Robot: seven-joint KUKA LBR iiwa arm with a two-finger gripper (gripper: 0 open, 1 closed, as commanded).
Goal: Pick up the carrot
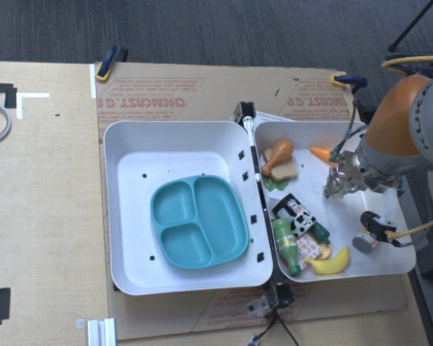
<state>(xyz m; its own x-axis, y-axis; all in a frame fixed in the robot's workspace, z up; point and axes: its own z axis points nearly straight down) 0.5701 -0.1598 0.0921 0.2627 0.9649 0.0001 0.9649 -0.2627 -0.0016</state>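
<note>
Hovering gripper [337,186] sits just below the carrot [320,152] in right bin [390,265]; finger state unclear, possibly apart.

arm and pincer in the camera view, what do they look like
The arm is bulky and rounded, grey with a broad orange band above the wrist. Below the band sits a grey metallic wrist block, ending in the small silvery pincer. A yellow cable arcs over the top of the arm, and another yellow cable trails below it.
</note>
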